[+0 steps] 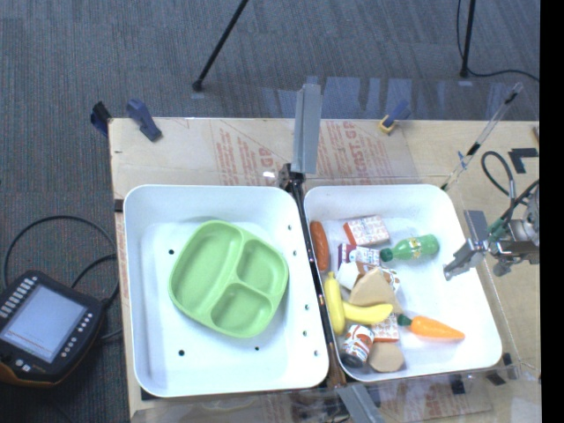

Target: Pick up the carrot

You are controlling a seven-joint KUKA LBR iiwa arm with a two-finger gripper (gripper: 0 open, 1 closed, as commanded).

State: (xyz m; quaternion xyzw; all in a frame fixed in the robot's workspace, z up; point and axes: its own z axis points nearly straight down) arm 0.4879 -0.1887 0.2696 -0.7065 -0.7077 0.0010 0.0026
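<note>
My end effector [476,252] hangs at the right bin's [441,194] right rim, clear of the toys so I can line up a descent; whether it is released or clenched I cannot tell. The carrot [435,328] lies in that bin's near right part, beside the banana [363,313]. A green plate [229,278] sits in the left bin [141,236].

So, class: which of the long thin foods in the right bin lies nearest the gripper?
The carrot: orange with a green top, out toward the gripper. The bananas and hot dog lie by the far wall.
</note>
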